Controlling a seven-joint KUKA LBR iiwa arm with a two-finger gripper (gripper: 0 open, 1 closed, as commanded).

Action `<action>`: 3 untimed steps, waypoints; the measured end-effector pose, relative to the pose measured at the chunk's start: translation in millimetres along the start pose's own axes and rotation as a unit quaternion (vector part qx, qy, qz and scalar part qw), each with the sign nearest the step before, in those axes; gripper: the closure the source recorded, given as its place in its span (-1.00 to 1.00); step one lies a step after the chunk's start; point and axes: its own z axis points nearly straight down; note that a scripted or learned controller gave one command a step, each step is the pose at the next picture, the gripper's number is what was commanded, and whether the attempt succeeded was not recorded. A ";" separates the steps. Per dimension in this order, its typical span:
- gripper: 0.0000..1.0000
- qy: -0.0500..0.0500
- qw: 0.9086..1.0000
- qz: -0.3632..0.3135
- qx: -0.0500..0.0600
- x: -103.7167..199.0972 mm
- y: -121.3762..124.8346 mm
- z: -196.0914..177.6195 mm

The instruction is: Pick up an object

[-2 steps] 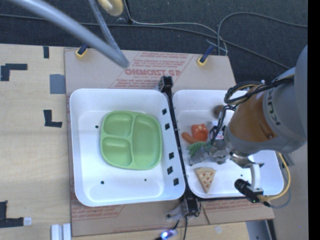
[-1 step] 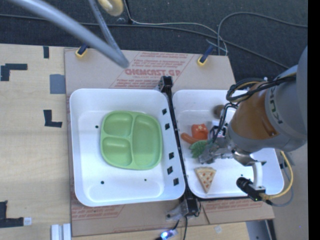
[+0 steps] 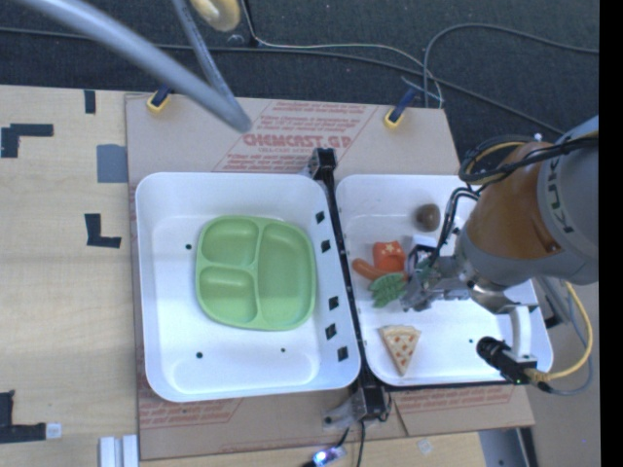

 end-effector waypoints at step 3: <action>1.00 0.000 1.000 -0.002 0.001 31.3 23.6 -110.5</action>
